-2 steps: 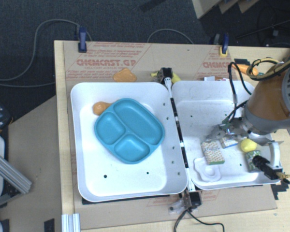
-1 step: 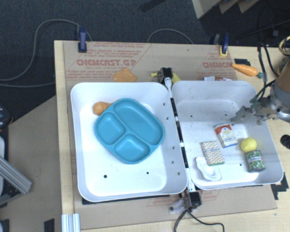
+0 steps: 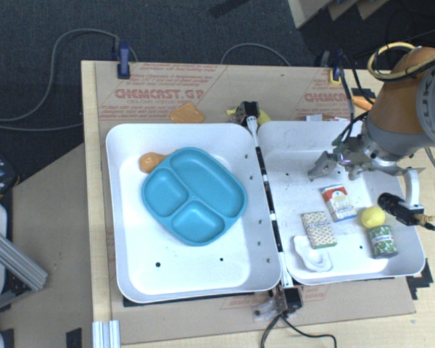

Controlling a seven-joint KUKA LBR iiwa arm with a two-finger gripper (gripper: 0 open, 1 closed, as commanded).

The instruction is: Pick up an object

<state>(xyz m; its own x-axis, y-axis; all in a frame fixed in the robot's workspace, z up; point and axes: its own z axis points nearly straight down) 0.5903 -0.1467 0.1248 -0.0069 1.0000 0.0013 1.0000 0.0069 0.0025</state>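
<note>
While the two-finger metal gripper [image 3: 332,164] hovered over the right shallow white bin [image 3: 297,145], nothing was held.
Its fingers were spread apart, near a small red-and-white carton [image 3: 338,201].

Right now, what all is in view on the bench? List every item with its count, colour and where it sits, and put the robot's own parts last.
white bins: two, white, side by side on the bench
divided plate: one, blue, middle of the left bin
orange object: one, orange, left bin, at the plate's upper left edge
small carton: one, red and white, right bin centre
patterned packet: one, tan, right bin, below and left of the carton
white object: one, white, right bin's near left corner
yellow ball: one, yellow, right bin's right side
green packet: one, green, just below the ball
arm: one, grey and orange, reaching in from the right
gripper: one, grey, above the right bin's upper part
</note>
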